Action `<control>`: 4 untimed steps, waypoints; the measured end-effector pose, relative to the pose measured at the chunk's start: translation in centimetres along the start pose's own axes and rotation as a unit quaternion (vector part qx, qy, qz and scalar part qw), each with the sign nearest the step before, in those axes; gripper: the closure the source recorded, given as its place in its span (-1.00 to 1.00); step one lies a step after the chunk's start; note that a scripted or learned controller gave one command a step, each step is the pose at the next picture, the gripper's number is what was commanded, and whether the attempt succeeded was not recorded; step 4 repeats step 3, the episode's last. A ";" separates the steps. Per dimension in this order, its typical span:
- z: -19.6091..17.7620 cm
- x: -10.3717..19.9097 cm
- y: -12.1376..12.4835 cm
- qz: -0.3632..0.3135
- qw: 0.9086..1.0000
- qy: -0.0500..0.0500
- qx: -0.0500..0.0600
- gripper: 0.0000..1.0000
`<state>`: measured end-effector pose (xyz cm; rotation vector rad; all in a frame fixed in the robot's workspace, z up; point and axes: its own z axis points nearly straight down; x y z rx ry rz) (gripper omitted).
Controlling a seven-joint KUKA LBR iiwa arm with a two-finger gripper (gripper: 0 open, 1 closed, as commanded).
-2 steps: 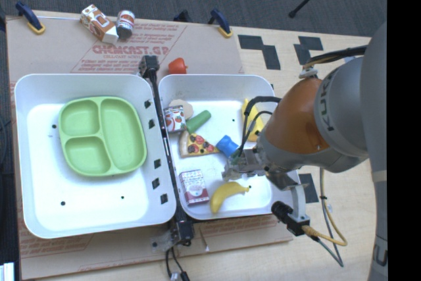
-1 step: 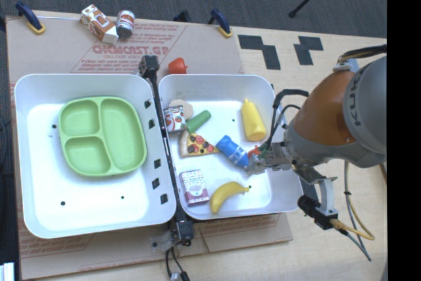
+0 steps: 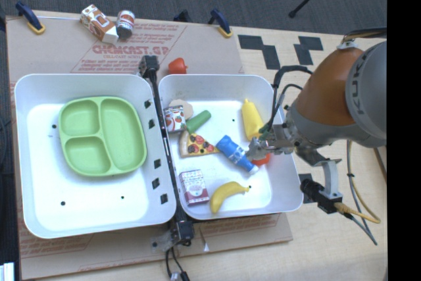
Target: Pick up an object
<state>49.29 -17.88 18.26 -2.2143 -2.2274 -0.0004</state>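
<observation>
My gripper (image 3: 262, 143) is low over the right side of the right bin (image 3: 284, 197), coming in from the right. It is at the right end of a blue bottle (image 3: 234, 154) and just above a small red object (image 3: 262, 158), which it partly hides. A yellow bottle (image 3: 250, 118) stands just behind it. Further left lie a pizza slice (image 3: 197, 145), a green piece (image 3: 197, 120) and a red and white can (image 3: 174, 120). A banana (image 3: 227, 195) and a red box (image 3: 193, 185) lie at the bin's front.
The left bin (image 3: 26, 207) holds a green divided plate (image 3: 103, 135). Behind the bins, on the cardboard, sit a red fruit (image 3: 177, 66), a small carton (image 3: 97, 22) and a can (image 3: 125, 23). A black latch strip (image 3: 158, 141) runs between the bins.
</observation>
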 end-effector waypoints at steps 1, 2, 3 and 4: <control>-3.1 5.6 -1.6 -0.001 1.000 0.000 0.001 1.00; -4.1 5.6 -1.5 -0.003 1.000 0.000 0.001 1.00; -5.2 5.6 -1.4 -0.006 1.000 0.000 0.001 1.00; -5.2 5.6 -1.4 -0.006 1.000 0.000 0.001 1.00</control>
